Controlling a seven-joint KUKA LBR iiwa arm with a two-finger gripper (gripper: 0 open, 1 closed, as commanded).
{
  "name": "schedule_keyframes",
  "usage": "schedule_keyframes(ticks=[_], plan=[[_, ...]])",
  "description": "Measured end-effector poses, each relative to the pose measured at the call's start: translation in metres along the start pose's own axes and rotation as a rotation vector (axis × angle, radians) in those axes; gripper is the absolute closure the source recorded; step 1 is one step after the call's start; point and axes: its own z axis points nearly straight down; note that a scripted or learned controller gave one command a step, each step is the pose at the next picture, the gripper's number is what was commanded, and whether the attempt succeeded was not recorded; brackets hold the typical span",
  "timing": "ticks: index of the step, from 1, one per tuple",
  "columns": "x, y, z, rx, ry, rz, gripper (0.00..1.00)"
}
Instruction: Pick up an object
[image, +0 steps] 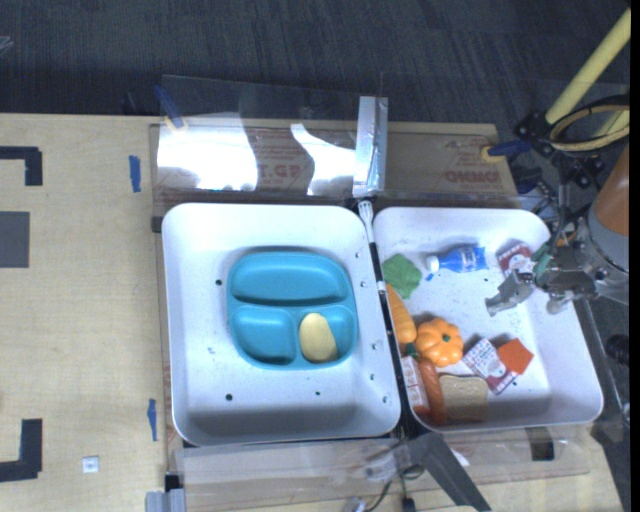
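claw (527, 290): over R bin, near its R edge, mid-height; fingers pointing L. How far open: can't tell, too small/blurred. Nothing seen betw fingers.
arm (610, 215): comes in from R, grey w/ orange band just above wrist.
R bin (575, 400): white, shallow, holds the loose objs; claw hangs above bare floor in its R half.
red/white packet, upper (515, 258): just L of & above claw, near bin's top R corner; touching or not, can't tell.
blue/white bottle (458, 260): lying on its side, L of that packet, upper mid of R bin.
green piece (402, 273): upper L of R bin, beside bottle's cap end.
small pumpkin (439, 341): orange, green stem, centre-L of R bin, below-L of claw, apart from it.
orange piece (402, 322): along R bin's L wall, touching pumpkin's L side.
red/white packet, lower (481, 359): just R of pumpkin.
red-orange block (515, 355): beside lower packet, R side.
bread slice (462, 391): tan, bottom of R bin, under pumpkin; red obj at its L, unclear what.
L bin (190, 330): white, side by side w/ R bin.
blue tray (292, 305): 3 compartments, centred in L bin.
yellow lemon-like obj (318, 337): in tray's lower R compartment.
desk (75, 300): light wood, black corner marks + blue tape bits on L part.
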Motion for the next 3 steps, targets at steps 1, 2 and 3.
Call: schedule_keyframes(ticks=[1, 2, 3], plan=[[-0.007, -0.019, 0.036, 0.002, 0.001, -0.129, 0.0], [-0.002, -0.003, 0.004, -0.005, -0.002, -0.223, 0.0], [0.043, 0.038, 0.072, 0.005, 0.001, -0.134, 0.0]])
